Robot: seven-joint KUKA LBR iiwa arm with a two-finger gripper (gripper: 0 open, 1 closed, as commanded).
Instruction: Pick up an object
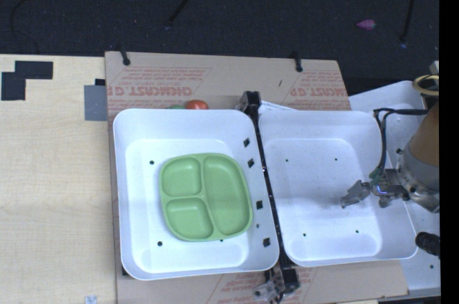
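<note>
1. At the far left of the frame lies the pale wooden bench top (50, 173), with black marks near its upper left and a grey square just beside the cardboard sheet (215, 80) that runs under both bins.
2. Left of centre sits the left bin (136, 138), shallow and white. A green divided plate (206, 196) with three compartments lies flat in its middle.
3. Behind that bin's upper rim, a small red-orange object (196, 105) peeks out against the cardboard; what it is cannot be told.
4. A black clip strip (262, 181) runs down the seam where the two bins meet.
5. Right of centre is the right bin (315, 238), its white floor dotted with small dark holes.
6. At the right edge the gripper (353, 196) hangs low over the right bin's right part, fingers spread and holding nothing.
</note>
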